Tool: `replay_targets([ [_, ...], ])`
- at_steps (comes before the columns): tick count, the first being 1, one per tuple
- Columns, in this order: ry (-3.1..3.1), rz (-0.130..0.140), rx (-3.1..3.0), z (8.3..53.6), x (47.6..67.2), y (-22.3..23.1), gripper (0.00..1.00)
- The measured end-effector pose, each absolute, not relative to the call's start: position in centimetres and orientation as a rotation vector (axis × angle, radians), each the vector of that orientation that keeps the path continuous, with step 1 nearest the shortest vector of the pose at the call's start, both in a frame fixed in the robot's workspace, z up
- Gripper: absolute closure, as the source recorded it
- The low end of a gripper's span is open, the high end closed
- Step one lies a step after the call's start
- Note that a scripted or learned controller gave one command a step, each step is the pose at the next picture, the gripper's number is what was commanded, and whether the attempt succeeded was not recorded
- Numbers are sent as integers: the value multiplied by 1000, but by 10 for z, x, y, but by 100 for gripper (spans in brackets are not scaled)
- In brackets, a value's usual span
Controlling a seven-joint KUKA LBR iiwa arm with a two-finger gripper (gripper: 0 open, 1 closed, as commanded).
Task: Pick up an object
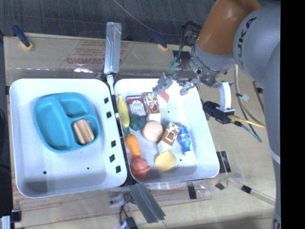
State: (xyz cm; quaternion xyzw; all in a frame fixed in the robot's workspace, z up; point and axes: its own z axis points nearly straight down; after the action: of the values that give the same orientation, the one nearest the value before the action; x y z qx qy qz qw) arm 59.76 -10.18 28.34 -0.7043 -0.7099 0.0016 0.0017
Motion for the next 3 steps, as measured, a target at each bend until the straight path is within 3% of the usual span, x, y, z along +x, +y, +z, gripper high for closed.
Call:
replay_targets([
  [1,-2273,11,-2157,185,542,-109,0],
  [2,-2373,4,-2059,92,545,-109,0],
  [3,-2773,0,-1482,157,600,-118,0],
])
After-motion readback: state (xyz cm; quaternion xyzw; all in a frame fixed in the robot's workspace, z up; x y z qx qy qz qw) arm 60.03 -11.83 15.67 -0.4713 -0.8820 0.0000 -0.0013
